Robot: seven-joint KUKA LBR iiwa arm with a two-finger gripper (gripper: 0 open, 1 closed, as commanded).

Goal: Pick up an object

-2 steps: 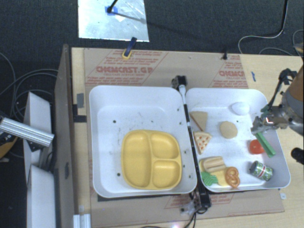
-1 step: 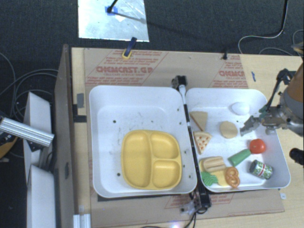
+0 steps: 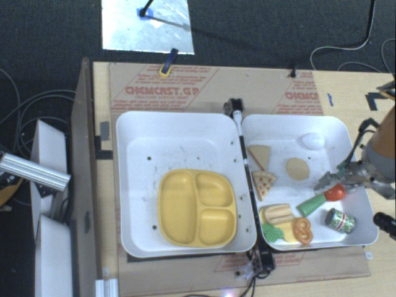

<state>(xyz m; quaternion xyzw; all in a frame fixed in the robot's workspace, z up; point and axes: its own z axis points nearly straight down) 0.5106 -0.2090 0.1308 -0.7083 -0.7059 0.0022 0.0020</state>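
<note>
Toys fill the right bin (image 3: pixel 337 129): a white egg (image 3: pixel 312 141) near the back, a round cookie (image 3: pixel 297 168) below it, two wedge slices (image 3: pixel 260 156) (image 3: pixel 263 184) along the left wall, a hot dog (image 3: pixel 277 213), a green leaf piece (image 3: pixel 272 232), a yellow bit (image 3: pixel 288 234) and a pretzel (image 3: pixel 302 229) crowded in the front left corner. A can (image 3: pixel 340 221) lies tilted toward the front right. A carrot-like toy (image 3: pixel 322 200), green body and red tip, lies just beside the gripper (image 3: pixel 334 181).

Gripper sits low over the right side of that bin, right by the red tip; cannot tell how its tips stand, and nothing visibly sits between them. Arm (image 3: pixel 380 156) comes in over the right rim.

Left bin (image 3: pixel 145 135) has a yellow divided tray (image 3: pixel 197 206), three compartments, toward the front.

Both bins rest on cardboard (image 3: pixel 204 88) on the table (image 3: pixel 346 91); red print reads "CHEMCAST GP", repeated, partly covered. A yellow-blue tool (image 3: pixel 167 63) lies on the cardboard's back edge. A foil sheet (image 3: pixel 147 17) and cables (image 3: pixel 21 113) lie on the dark floor.
</note>
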